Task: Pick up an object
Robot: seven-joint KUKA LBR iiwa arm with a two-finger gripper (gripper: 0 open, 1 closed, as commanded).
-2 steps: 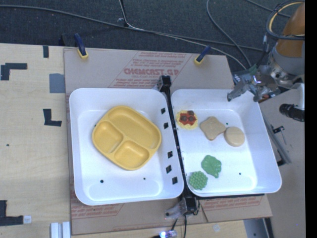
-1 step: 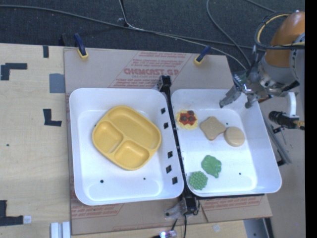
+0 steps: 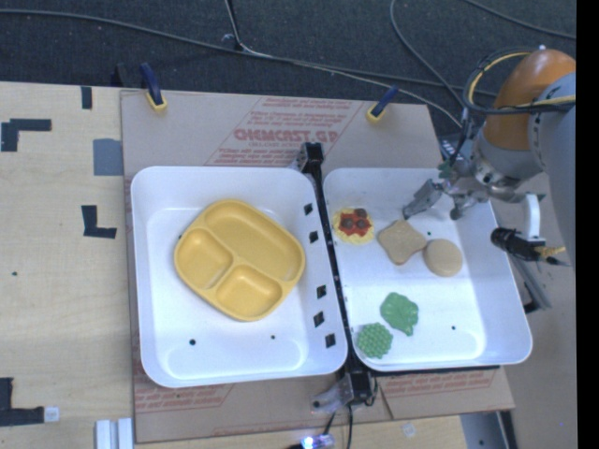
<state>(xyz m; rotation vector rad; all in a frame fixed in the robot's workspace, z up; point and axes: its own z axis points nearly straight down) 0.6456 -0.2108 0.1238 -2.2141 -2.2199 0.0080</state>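
The right bin point(image 3: 496, 335) holds a small yellow round piece with red topping point(image 3: 354, 224), a tan toast slice point(image 3: 401, 241), a round tan bun point(image 3: 444, 257), a green leafy piece point(image 3: 401, 312) and a green knobbly round piece point(image 3: 374, 340). My gripper point(image 3: 432, 210) hangs over the bin's far right part, just beyond the toast and the bun. Its fingers are spread open with nothing between them. The orange band and grey arm point(image 3: 524, 110) rise behind it at the right.
A yellow divided plate point(image 3: 241, 258) lies in the left bin point(image 3: 159, 344). A black divider point(image 3: 323, 260) runs between the bins. Cables point(image 3: 281, 59) cross the dark floor beyond the bench, and two clamps point(image 3: 153, 92) grip the board's far edge.
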